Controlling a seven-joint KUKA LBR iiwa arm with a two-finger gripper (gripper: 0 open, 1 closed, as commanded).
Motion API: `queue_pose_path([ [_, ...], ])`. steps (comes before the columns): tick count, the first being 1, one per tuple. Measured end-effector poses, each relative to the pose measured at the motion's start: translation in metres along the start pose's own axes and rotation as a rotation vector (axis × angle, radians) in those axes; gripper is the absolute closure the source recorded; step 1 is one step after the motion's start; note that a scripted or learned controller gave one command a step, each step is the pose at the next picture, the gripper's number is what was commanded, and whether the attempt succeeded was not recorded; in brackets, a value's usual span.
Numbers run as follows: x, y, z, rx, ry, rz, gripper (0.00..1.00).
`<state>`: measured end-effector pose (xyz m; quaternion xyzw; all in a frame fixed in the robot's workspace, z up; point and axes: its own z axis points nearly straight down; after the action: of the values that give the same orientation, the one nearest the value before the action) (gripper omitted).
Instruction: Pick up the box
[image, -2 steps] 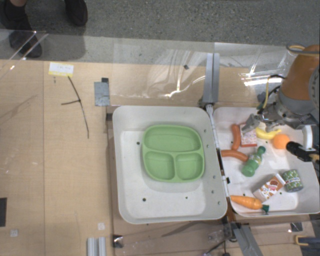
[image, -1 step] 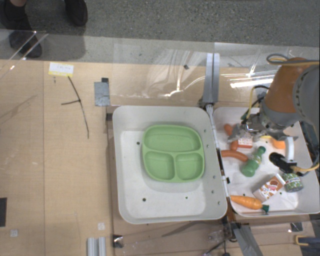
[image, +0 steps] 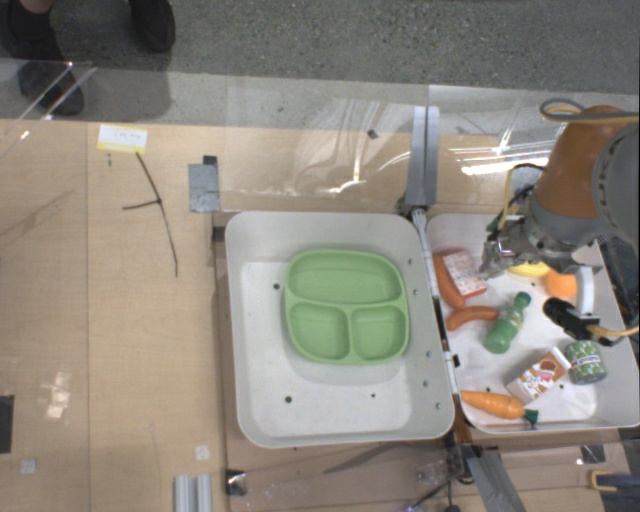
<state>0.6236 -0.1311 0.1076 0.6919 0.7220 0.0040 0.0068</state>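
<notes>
Fingers (image: 497, 250) hover just beside the box (image: 462, 269) in the right bin (image: 590, 415)

Overhead slanted view, both bins (image: 240, 300)

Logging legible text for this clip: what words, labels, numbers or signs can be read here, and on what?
Nothing can be read at this size.
Yellow tag on the bench: faint marks, too small.
Box in the right bin: red and white print, blurred.
Card near the gripper: red pattern, illegible.
Can: label blurred.
Green bottle: no label legible.
</notes>
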Motion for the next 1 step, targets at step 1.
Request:
queue_pose_path([
  [1,0.0001,-0.0001,0.0002,0.0,0.0,0.0,0.0],
])
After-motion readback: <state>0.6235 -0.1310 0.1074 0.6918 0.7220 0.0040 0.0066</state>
